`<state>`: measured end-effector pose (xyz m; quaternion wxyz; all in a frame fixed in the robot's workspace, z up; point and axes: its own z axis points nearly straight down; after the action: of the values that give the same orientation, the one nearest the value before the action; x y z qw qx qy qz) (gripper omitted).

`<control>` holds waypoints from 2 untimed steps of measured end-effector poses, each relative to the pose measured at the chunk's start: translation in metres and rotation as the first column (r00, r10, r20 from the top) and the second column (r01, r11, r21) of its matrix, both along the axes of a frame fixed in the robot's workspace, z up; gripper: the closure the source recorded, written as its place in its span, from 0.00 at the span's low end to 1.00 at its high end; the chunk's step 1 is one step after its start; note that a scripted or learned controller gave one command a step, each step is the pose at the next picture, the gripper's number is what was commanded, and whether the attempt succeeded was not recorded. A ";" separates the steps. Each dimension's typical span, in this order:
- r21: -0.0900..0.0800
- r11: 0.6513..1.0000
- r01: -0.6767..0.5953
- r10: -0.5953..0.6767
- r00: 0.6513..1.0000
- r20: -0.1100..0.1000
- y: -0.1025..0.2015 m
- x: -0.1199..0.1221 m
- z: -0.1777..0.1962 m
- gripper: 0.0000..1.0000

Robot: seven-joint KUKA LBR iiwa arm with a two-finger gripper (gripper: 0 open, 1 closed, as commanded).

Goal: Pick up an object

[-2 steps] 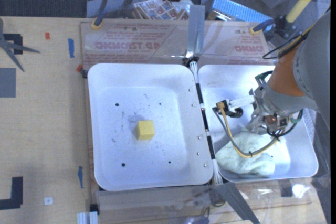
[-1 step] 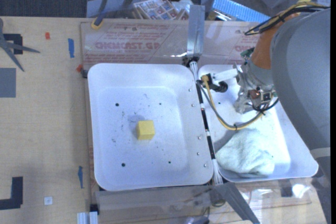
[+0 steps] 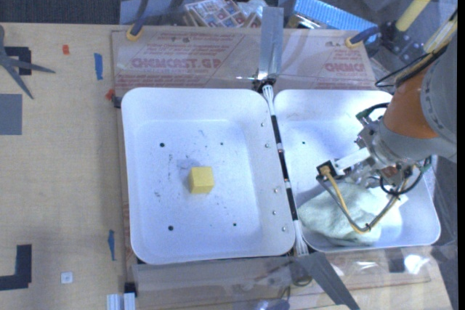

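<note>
Camera view, looking down at a slant on a wooden surface [image 3: 58, 178] that carries two shallow white bins set edge to edge. Left bin [image 3: 145, 112]: a single yellow cube [image 3: 201, 180] lies flat near the middle of the floor, well apart from every wall and with nothing beside it, so it is open to approach from any side. Right bin [image 3: 312, 112]: a pale, crumpled cloth [image 3: 330, 218] lies heaped against the near wall. The arm [image 3: 425, 116], grey with an orange band above the wrist, reaches in from the right and is angled down over this bin, which places the tool [image 3: 341, 170] low above the upper edge of the cloth. Whether the tool touches the cloth cannot be told from this angle. Cables and the tool's own body hide its working end, so its state, apart or together, cannot be told, and nothing is seen held by it. A yellow cable [image 3: 347, 213] loops from the tool down across the cloth. Judged from this pose, the cloth is the likelier target; a soft heap offers folds to pinch but may slip out. A clear sheet [image 3: 189, 58] lies behind the bins.
</note>
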<state>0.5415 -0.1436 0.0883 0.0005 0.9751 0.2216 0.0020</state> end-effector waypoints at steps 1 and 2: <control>-0.003 0.969 0.248 -0.248 0.969 0.006 0.032 0.016 0.000 1.00; -0.001 0.970 0.243 -0.243 0.970 0.003 0.050 0.069 0.000 1.00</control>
<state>0.6109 -0.0932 0.0881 0.0017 0.9949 0.1005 0.0032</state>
